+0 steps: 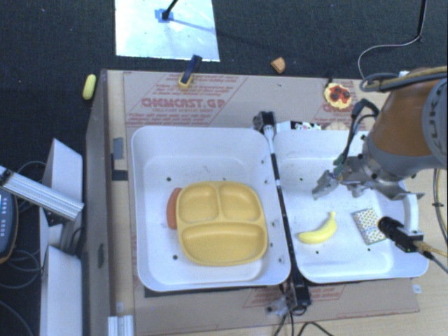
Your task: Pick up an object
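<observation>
- While the two white bins sit side by side on the bench (210, 93), the left bin (150, 208) is the largest thing and serves as the landmark for everything else.
- Right bin (308, 268): touches the left bin along a shared black divider.
- Arm (409, 128): grey with an orange band, reaching over the right bin's far right part, well apart from the left bin.
- Yellow divided plate (220, 222): lies flat inside the left bin, near its middle, with three compartments.
- Gripper (327, 185): hangs over the right bin, not far from the divider with the left bin; whether its fingers are parted or closed cannot be told, and nothing shows between them.
- Banana (318, 231): yellow, lying in the right bin, near the left bin's right wall, below the gripper and apart from it.
- Patterned card (368, 225): lies in the right bin, to the banana's right.
- Orange sausage-shaped item (171, 207): inside the left bin, touching the plate's left edge.
</observation>
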You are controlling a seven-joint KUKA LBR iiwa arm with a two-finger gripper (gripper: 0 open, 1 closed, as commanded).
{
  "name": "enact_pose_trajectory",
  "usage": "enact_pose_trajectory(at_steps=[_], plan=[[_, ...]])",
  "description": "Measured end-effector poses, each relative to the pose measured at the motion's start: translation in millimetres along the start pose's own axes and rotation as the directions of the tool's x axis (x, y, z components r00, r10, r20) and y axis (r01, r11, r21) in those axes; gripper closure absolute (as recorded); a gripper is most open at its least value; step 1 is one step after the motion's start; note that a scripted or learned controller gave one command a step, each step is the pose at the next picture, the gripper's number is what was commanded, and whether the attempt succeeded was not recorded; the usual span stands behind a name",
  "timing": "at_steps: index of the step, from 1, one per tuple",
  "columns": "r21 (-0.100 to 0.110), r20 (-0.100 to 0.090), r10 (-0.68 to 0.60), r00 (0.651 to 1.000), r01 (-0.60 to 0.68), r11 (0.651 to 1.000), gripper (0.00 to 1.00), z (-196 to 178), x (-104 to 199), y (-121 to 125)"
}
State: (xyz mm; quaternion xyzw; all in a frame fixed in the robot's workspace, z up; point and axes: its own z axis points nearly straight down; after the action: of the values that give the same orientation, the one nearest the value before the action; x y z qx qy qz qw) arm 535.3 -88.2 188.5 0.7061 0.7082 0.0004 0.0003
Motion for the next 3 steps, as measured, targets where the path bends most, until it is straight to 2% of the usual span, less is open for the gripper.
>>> enact_pose_trajectory(at_steps=[1,2,3], plan=[[0.000,0.000,0.002,1.000,-0.002,1.000,0.00,104,-14,-24],[0.001,0.000,0.002,1.000,-0.002,1.000,0.00,104,-27,-49],[-0.002,-0.002,0.001,1.000,-0.001,1.000,1.00,94,-27,-48]])
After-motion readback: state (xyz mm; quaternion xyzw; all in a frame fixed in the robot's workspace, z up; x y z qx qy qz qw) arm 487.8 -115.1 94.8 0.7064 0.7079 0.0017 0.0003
